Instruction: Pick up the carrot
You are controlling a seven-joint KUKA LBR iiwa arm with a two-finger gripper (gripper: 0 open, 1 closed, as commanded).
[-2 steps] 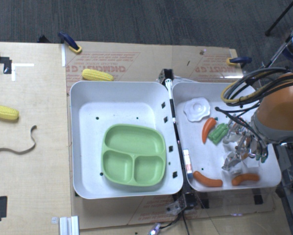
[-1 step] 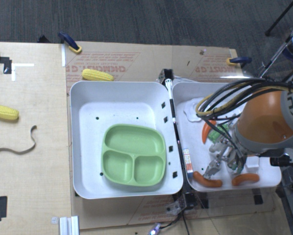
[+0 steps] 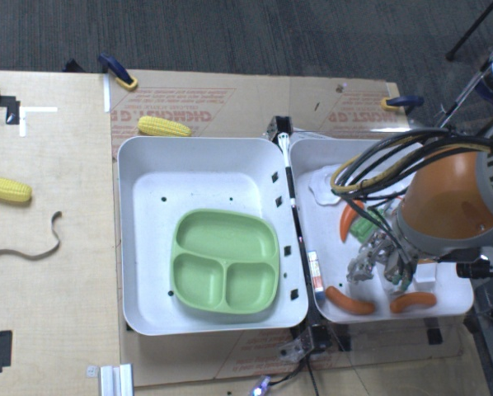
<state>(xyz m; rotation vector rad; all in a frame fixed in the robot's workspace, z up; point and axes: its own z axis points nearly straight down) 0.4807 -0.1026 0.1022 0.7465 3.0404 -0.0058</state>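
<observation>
- Over the right white plastic bin (image 3: 329, 159), the grey two-finger gripper (image 3: 377, 262) hangs low; whether it is clenched or released, I cannot tell.
- The slim orange carrot (image 3: 345, 222) lies in that bin, up-left of the gripper and apart from it.
- Two reddish sausages (image 3: 350, 301) (image 3: 412, 301) lie along that bin's near wall.
- Black and yellow cables (image 3: 387, 163) loop above the arm's orange band (image 3: 453, 200).
- Left of that bin sits a second white bin (image 3: 139, 221) holding a green three-compartment plate (image 3: 225, 261).

Smooth matt plastic green tray (image 3: 225, 261) and white bins (image 3: 147, 165) rest on printed brown cardboard (image 3: 255, 103).
</observation>
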